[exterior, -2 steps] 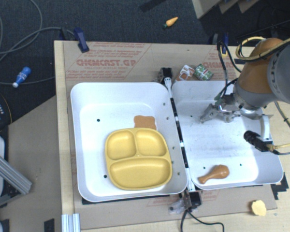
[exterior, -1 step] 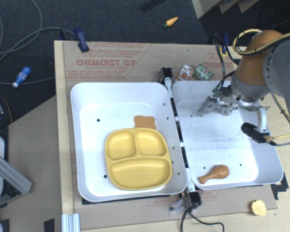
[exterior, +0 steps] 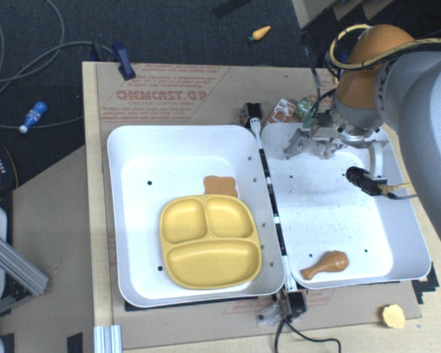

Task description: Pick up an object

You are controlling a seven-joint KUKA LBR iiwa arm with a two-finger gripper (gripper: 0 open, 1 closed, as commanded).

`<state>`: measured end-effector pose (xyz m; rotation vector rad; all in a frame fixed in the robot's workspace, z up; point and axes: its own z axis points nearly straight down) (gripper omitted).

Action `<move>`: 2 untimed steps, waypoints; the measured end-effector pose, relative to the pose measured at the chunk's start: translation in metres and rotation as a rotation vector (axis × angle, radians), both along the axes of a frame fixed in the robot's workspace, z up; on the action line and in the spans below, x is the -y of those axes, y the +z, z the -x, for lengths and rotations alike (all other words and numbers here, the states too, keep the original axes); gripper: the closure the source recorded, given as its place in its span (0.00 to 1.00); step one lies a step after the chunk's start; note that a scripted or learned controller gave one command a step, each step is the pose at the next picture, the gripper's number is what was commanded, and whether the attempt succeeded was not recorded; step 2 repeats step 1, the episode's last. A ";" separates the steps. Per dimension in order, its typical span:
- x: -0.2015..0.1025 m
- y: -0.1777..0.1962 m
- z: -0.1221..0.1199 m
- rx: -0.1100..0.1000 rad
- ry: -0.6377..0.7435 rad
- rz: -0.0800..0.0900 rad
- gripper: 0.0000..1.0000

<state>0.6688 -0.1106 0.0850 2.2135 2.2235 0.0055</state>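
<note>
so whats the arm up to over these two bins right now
The grey arm reaches in from the right, its gripper over the far end of the right bin, with nothing visibly held. A toy drumstick lies at that bin's near edge, well away from the gripper. The left bin holds a yellow divided plate with a small tan piece beside its far rim. So no pick is evident yet.

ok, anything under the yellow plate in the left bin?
A tan flat piece sticks out from behind the yellow plate's far edge; how far it extends underneath is covered.
</note>
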 end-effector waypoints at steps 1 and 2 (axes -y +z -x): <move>-0.005 0.000 0.002 -0.005 -0.003 0.000 0.00; -0.005 0.000 0.002 -0.005 -0.003 0.000 0.00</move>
